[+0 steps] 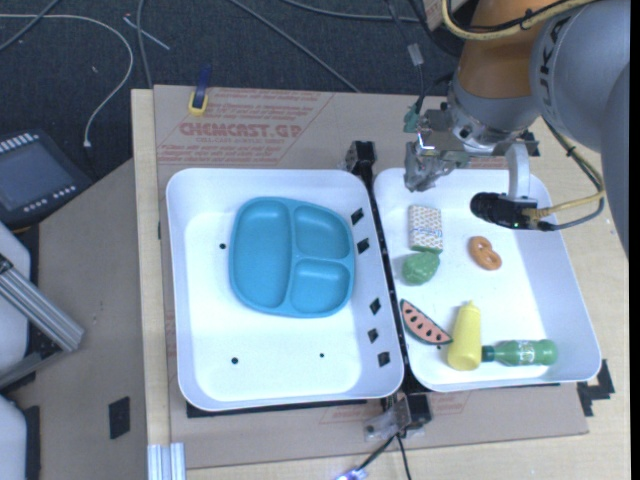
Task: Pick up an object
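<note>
Grey metal, we're hovering the gripper (pixel 424 176) at the right bin's (pixel 570 298) far-left corner, approaching; jaw state we cannot tell. The checkered block (pixel 425 227) is lying just nearer, calling for a descent.

The grey arm (pixel 590 58) reached in from the upper right, its orange band (pixel 505 43) sitting just above the wrist. The wrist pointed steeply downward, carrying the claw (pixel 425 176) over the far left corner of the right bin (pixel 570 278), close to that bin's back rim. The claw's fingers hung down together, nothing visible between them.
</note>
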Controlling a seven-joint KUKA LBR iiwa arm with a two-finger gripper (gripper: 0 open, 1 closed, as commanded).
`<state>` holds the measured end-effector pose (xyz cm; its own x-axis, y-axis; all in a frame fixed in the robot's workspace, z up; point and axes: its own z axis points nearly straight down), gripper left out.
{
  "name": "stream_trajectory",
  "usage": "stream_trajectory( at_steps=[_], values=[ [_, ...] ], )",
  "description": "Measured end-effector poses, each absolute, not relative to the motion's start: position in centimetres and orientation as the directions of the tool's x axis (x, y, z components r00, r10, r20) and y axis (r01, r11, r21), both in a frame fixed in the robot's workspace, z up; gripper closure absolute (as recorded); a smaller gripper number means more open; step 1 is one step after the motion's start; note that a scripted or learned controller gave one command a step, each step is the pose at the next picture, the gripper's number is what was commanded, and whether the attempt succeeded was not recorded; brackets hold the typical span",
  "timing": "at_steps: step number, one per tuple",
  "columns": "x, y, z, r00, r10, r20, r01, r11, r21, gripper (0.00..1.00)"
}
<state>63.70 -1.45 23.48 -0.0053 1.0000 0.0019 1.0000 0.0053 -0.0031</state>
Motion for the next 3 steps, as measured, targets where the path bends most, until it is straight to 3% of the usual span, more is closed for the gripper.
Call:
stream_trajectory(
  at_steps=[2, 3],
  values=[
    [62.6, 9.0, 24.6, -0.006, 1.000, 0.003, 1.000, 0.006, 0.000, 1.00],
    [62.7, 8.7, 24.6, -0.001, 1.000, 0.001, 1.000, 0.001, 0.000, 0.00]
  ],
)
